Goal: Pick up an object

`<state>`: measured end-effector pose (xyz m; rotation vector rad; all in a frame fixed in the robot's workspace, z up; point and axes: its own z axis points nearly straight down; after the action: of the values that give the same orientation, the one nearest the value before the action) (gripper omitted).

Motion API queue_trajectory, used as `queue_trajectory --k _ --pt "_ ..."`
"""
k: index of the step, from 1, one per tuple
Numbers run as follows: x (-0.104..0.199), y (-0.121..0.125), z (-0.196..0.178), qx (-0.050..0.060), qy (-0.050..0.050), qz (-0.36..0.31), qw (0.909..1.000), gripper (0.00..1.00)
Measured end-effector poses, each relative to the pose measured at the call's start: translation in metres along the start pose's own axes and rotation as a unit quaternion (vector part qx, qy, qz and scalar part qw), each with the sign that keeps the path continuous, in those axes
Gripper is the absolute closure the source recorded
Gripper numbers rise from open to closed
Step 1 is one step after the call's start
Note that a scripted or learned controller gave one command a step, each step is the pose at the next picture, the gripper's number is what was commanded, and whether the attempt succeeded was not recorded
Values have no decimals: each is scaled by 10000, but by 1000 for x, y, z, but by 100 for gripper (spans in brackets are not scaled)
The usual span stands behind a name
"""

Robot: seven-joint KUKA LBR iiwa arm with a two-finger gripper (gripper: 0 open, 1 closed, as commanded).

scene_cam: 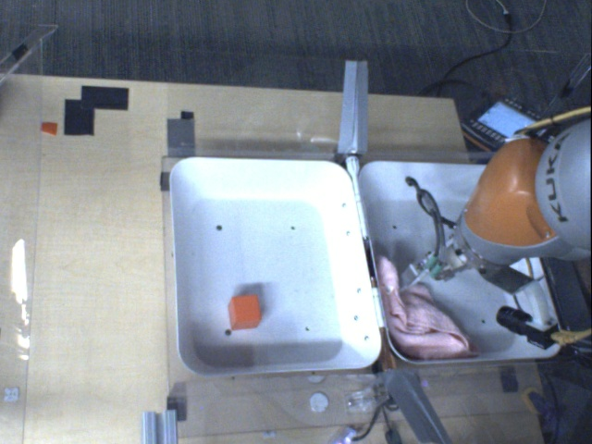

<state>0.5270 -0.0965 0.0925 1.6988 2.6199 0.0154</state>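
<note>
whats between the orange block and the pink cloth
In the camera view, bare floor of the left bin, then the two bins' adjoining rims, separate the orange block from the pink cloth.

A pale wooden bench [92,276] is seen from above, bearing two shallow white bins set side by side. The left bin [194,248] and the right bin [393,192] are separated by a grey metal rail [353,109]. Near the bench's far left corner, black blocks [91,107] and a small orange square [49,129] are laid flat.
</note>
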Motion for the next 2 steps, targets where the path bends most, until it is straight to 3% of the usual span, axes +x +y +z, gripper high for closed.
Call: queue_trajectory --k 1,2 --pt "-27 59 2 17 10 948 9955 0" --pt "-64 130 5 57 21 1216 9926 0"
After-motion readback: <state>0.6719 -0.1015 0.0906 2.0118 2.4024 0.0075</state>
